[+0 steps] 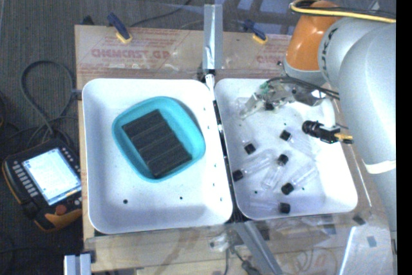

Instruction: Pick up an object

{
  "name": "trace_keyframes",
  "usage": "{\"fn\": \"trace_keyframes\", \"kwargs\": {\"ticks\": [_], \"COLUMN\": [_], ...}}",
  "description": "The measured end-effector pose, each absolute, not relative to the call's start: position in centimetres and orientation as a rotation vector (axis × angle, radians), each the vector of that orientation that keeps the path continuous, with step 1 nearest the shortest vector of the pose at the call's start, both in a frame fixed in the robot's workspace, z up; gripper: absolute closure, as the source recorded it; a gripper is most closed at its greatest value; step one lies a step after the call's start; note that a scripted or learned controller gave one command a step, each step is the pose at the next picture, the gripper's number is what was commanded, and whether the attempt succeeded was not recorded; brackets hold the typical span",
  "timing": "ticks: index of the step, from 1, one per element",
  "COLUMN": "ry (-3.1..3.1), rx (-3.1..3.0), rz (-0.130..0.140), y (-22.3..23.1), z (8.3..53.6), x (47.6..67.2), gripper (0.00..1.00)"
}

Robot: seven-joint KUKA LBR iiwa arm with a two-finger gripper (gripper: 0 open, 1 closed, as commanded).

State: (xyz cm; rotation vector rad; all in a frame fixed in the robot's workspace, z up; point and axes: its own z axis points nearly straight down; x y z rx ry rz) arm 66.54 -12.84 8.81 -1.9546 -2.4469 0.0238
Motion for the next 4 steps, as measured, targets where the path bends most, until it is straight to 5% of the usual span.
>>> {"fn": "trace_keyframes", "kwargs": {"ticks": [1,2,3,4], "ry": [-2.439,-2.407,-2.407,-2.657], "rx": [-1.946,-2.02,-2.02,-1.673], "rz": [0.04,0.001,0.002,-0.001], "y": [-12.9,-5.5,-5.5,-10.7], "z": [9.3,21.8,21.8,12.0], "x": [66.2,66.9,66.8,60.2], "gripper": [1.0,1.0,0.0,0.0]}}
